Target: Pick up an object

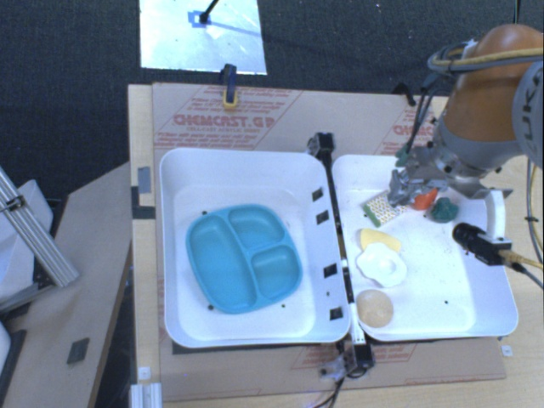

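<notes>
Robot arm reaching down into the right-hand bin over a cluster of small toy items.

The gripper (406, 192) is hovering low near the far edge of the right bin (489, 308), just above a green-flecked card (382, 210) and beside an orange piece (424, 199) and a teal piece (444, 211); how far the fingers are parted cannot be told; nothing is seen held; a yellow slice (380, 240), fried egg (382, 266) and tan bun (375, 307) are lying toward the bin's left wall; the left bin (178, 185) is holding a blue divided plate (244, 257).

Arm (489, 100) reaching in, gripper (406, 189) lowered
</notes>
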Motion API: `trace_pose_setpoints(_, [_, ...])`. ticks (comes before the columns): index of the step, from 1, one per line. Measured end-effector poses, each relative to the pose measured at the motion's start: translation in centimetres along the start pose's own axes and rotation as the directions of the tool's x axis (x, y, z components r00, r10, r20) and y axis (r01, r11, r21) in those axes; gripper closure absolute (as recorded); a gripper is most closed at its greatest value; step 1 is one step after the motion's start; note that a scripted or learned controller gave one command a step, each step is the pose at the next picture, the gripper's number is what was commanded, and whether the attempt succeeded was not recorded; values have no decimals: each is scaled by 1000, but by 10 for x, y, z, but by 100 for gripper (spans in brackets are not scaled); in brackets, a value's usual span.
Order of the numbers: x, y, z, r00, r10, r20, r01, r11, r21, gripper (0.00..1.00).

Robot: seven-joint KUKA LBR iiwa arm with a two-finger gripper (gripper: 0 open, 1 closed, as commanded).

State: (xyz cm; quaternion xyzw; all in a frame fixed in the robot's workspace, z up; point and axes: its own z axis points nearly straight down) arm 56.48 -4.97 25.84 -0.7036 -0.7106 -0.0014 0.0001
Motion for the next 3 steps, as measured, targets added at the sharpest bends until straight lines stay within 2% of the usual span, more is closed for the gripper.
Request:
trace_pose_setpoints(1, [62, -4, 7, 1000, -1, -1, 1, 1000, 1, 100])
trace_pose_setpoints(2, [113, -18, 23, 1000, 0, 0, 0, 1000, 2, 100])
trace_pose_setpoints(3, [161, -20, 23, 1000, 0, 0, 0, 1000, 0, 100])
